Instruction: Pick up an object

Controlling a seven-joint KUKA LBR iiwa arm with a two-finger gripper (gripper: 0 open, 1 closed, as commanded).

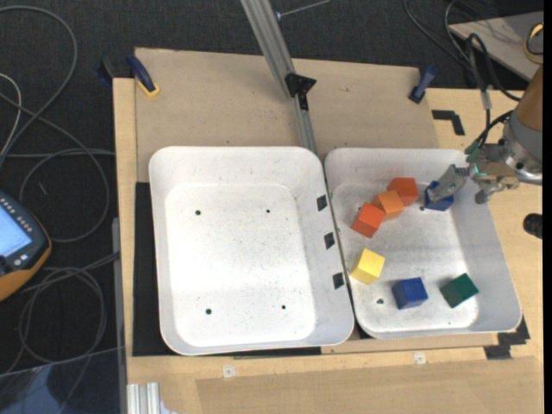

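The end effector [444, 190] hangs over the right bin [500, 257], pinching what looks like a small blue block [438, 202]; the grip seems shallow, so I judge it could slip; orange blocks [390, 202] lie just beside.

Both bins are white with fine dark speckles: the left bin [233, 166] also carries four small black dots, and black tabs sit along the seam with the right bin [492, 257]. In the right one lie three orange-toned cubes: a deep orange cube [403, 188], a lighter orange cube [390, 203] and a red-orange cube [368, 220]. There are also a yellow cube [368, 266], a blue cube [410, 292] and a dark green cube [459, 290]. The gripper [447, 190] is grey with a blue piece at its tip. The bench [224, 93] is pale tan wood, with blue clamps [142, 74] at its back corners. The floor [60, 67] is black, crossed by grey cables.
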